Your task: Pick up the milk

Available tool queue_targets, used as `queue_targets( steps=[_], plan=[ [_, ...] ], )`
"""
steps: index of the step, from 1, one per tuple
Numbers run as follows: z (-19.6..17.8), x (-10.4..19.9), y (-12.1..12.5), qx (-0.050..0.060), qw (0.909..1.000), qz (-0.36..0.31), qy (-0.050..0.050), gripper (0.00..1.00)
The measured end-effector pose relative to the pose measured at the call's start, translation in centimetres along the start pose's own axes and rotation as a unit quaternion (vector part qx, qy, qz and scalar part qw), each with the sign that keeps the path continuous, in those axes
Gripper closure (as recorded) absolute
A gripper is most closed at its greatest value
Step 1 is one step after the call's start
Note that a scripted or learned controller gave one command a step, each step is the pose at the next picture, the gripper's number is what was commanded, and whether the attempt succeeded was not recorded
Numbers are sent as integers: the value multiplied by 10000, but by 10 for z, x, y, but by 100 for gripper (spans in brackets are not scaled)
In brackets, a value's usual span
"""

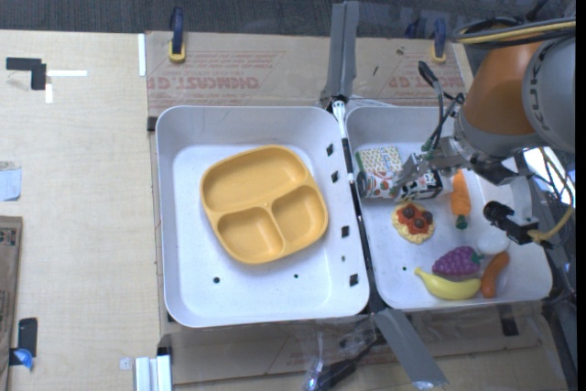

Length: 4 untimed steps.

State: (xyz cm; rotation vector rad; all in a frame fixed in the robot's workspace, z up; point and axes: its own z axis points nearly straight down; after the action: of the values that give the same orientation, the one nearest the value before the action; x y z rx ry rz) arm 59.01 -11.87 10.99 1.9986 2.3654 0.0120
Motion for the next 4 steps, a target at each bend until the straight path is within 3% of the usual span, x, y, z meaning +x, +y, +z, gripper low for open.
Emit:
queue_targets(
  steps=[1,2,3,4],
  plan=[
    [-15,-3,4,-61,10000,13,-38,100],
    [-12,-1,3,-33,10000,2,-17,0],
    [-1,3,-1,-16,9999,-152,20,0],
    [-16,-3,2,-74,9999,-129,-38,100]
  ],
)
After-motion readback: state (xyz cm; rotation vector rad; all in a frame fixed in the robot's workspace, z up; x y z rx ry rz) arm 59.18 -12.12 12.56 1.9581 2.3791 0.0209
